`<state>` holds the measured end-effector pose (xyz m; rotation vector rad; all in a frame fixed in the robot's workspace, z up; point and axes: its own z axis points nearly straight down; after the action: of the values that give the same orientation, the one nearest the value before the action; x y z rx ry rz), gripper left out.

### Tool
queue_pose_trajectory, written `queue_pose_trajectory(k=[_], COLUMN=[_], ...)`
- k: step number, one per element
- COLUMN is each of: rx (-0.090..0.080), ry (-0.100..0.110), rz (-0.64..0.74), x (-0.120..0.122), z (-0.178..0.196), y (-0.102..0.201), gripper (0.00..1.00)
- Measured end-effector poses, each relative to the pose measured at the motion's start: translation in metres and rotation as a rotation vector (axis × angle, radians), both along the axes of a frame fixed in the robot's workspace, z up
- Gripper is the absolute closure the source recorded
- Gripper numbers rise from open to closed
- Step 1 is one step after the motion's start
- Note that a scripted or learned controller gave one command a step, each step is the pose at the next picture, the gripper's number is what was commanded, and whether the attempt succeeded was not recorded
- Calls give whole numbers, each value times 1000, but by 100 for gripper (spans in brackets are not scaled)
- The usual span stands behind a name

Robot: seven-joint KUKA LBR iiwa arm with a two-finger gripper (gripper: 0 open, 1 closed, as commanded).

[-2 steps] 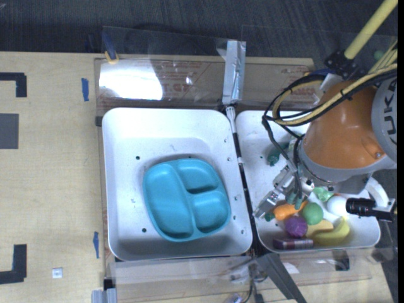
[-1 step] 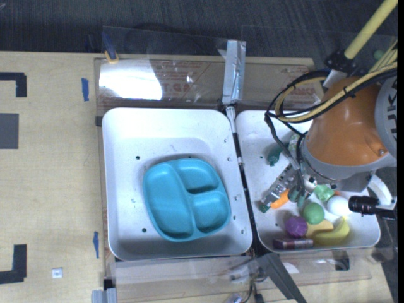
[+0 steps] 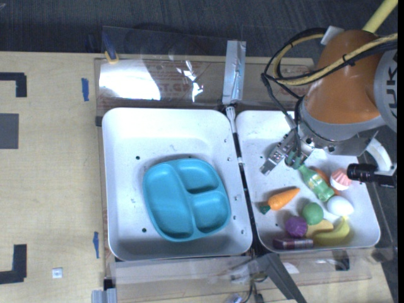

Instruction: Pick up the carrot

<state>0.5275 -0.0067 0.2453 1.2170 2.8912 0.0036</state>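
Observation:
The carrot, orange with a green top at its left end, lies in the right bin near the bin's middle. My gripper hangs above the bin a little up from the carrot, apart from it. Its fingers stand open with nothing between them. The orange-banded wrist covers the bin's upper right part.
Beside the carrot lie a green bottle, a green ball, a purple item, a banana, a white egg and a pink-topped piece. The left bin holds a blue divided plate.

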Motion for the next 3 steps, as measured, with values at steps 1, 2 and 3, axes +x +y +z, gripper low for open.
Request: queue_pose_trajectory(k=[1,2,3], rx=[0,-1,0], ry=[3,7,-1], rz=[-1,99,-54], x=[-1,-39,-12], z=[-1,-62,-158], y=[0,-49,-106], gripper=[0,0,0])
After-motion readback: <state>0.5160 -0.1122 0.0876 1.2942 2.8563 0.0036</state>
